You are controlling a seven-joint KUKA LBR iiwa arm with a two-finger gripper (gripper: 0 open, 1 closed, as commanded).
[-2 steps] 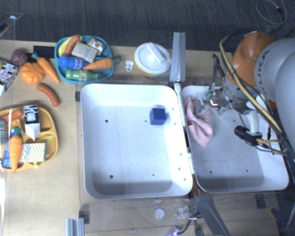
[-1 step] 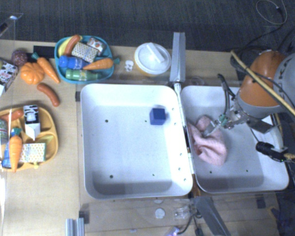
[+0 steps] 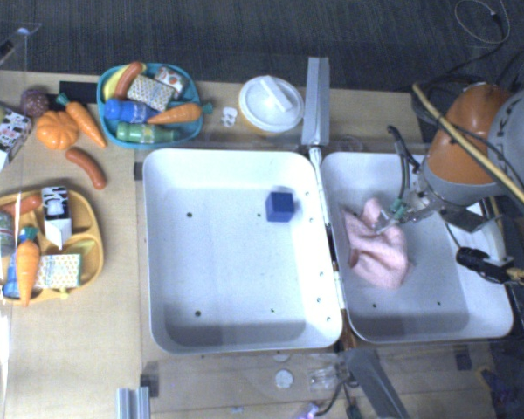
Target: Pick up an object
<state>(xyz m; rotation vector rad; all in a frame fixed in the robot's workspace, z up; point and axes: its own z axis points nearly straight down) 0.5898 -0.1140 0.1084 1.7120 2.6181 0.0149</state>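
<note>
A crumpled pink cloth (image 3: 377, 247) lies in the left half of the right bin (image 3: 437, 321). My gripper (image 3: 389, 223) reaches in from the right and is down at the cloth's upper edge, touching or just over it. The arm's grey wrist and orange band (image 3: 472, 142) rise behind it. A small blue cube (image 3: 280, 205) sits alone in the upper right part of the left bin (image 3: 210, 312), well apart from the gripper.
On the bench to the left are a blue bowl (image 3: 148, 105) of toy food, a yellow plate (image 3: 44, 244) of toys, a toy pumpkin (image 3: 55, 130), carrot and sausage. A white lidded bowl (image 3: 271, 103) stands behind the bins. Cables (image 3: 489, 264) hang at the right.
</note>
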